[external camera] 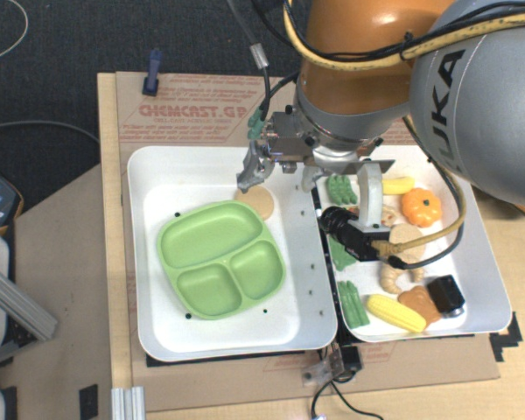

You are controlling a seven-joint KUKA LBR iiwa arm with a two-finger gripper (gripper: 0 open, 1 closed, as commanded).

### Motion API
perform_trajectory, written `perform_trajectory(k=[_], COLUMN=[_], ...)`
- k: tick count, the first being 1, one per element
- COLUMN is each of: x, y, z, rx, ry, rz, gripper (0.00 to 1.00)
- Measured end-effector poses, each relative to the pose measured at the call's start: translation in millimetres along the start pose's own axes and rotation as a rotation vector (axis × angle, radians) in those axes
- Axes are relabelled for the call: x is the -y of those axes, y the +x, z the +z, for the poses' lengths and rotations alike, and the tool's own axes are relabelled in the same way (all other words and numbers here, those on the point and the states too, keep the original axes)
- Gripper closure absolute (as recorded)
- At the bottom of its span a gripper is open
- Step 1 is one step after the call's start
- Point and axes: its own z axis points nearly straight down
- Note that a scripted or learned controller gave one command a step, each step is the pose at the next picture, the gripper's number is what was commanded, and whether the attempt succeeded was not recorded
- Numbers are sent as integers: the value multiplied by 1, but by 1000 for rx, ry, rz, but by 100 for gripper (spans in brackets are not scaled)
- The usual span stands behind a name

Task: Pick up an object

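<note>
Orange-banded arm's gripper [308, 175] low over divider between bins, jaw state unclear. Toy food [399, 278] lies in right bin [494, 300]; nothing visibly grasped, pick pending. Green tray [220, 258] in left bin [149, 191].

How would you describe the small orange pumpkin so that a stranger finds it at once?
Look at the right white bin, crowded with toy food. Near its far right part, beside the grey arm, sits the pumpkin. It is the one round, ribbed, bright orange piece with a dark stem; the yellow corn lies nearer the front.

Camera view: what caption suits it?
KUKA arm's gripper hangs between a green divided plate and a bin of toy food.
</note>
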Motion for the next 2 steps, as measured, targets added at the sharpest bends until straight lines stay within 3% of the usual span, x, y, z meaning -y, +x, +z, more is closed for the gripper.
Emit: perform_trajectory(k=[1, 2], x=[15, 3], y=[21, 71], z=[-87, -61], rx=[0, 4], ry=[-4, 8], rz=[4, 3], gripper=[0, 0])
